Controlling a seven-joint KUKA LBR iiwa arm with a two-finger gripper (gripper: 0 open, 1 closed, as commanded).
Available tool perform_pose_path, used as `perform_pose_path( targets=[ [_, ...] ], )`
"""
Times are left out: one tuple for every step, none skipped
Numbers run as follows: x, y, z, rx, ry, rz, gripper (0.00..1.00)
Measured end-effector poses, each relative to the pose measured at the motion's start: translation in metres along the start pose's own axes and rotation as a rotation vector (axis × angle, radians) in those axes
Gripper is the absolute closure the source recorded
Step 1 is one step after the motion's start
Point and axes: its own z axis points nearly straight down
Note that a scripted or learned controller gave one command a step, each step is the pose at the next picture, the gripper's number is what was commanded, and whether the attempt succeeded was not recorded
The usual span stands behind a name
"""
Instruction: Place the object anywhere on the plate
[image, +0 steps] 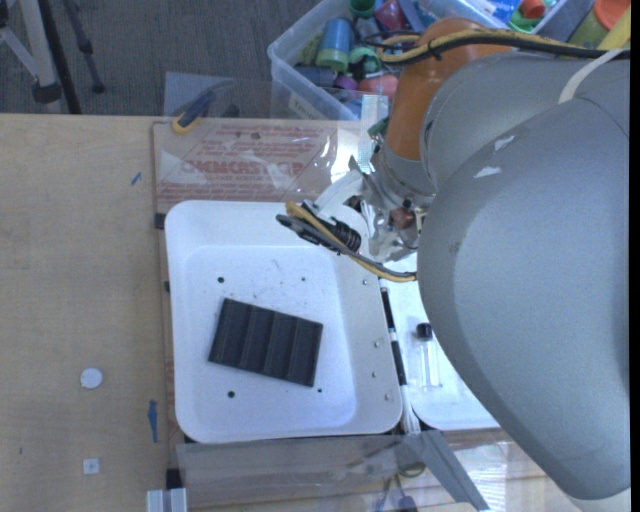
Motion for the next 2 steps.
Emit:
perform_pose_path(
  targets=[
    [0.015, -0.056, 0.031, 0.002, -0.005, -0.381, 1.0],
    [0.039, -0.109, 0.051, 0.001, -0.003, -0.677, 1.0]
  ],
)
